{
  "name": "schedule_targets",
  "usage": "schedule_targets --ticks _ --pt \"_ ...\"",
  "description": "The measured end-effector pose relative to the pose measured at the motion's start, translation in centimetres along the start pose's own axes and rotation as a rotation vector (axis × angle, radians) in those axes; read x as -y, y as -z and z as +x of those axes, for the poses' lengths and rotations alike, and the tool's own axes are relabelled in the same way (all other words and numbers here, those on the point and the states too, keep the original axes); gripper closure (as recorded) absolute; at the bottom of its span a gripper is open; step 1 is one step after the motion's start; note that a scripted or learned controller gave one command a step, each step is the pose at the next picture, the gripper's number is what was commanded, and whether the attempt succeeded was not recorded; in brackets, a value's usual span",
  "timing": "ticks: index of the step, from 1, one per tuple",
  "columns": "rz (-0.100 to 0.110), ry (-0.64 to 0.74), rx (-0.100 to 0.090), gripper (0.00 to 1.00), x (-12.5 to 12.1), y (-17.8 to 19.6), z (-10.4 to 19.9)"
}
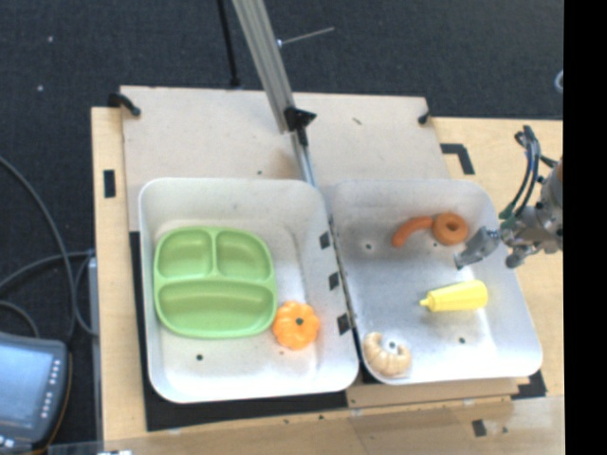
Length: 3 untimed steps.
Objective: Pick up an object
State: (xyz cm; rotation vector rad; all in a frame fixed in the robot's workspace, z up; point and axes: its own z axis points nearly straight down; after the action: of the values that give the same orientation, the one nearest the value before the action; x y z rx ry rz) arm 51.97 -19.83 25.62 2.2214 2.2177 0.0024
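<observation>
Item: yellow mustard bottle [456, 298], long axis lying across the right bin [517, 349]. We are seeing the gripper [486, 245] hovering just above-right of it, grip state unreadable, nothing visibly held.

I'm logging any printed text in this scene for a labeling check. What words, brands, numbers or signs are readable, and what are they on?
None can be read.
Green divided tray, orange pumpkin, yellow bottle, donut, and both white bins: no lettering visible.
Black corner marks on the bench: plain shapes, not text.
Device at lower left: screen and buttons too blurred to read.
</observation>
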Motion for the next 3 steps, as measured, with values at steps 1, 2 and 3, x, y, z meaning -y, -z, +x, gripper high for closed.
schedule_targets --ticks 1,2,3 --pt "0.006 0.006 -0.002 0.0 1.3 -5.8 3.5" --pt "0.001 -0.002 0.003 0.0 3.0 -5.2 -0.5" --pt "-0.015 0.003 0.004 0.0 -0.3 -13.5 5.0"
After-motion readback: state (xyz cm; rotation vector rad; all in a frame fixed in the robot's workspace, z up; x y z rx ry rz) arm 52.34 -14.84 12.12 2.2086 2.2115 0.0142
